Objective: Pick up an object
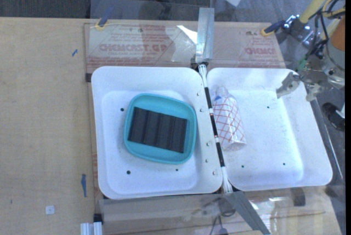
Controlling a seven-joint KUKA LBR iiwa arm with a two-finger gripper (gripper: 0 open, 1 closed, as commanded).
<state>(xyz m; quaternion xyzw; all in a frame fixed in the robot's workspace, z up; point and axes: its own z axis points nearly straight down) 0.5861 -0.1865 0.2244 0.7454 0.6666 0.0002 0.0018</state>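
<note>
A teal dish (160, 128) with a dark ribbed insert lies in the middle of the left bin (109, 173). A white paper cup (228, 125) with a red lattice print lies on its side along the left wall of the right bin (285, 168). My gripper (296, 90) hangs over the far right corner of the right bin, well to the right of the cup. Its two fingers (285, 86) are spread apart, with nothing between them.
A clear plastic sheet and a metal bracket (204, 34) stand behind the bins. Cables and arm hardware (329, 64) crowd the right edge. Bare wooden bench (38, 119) stretches to the left of the bins.
</note>
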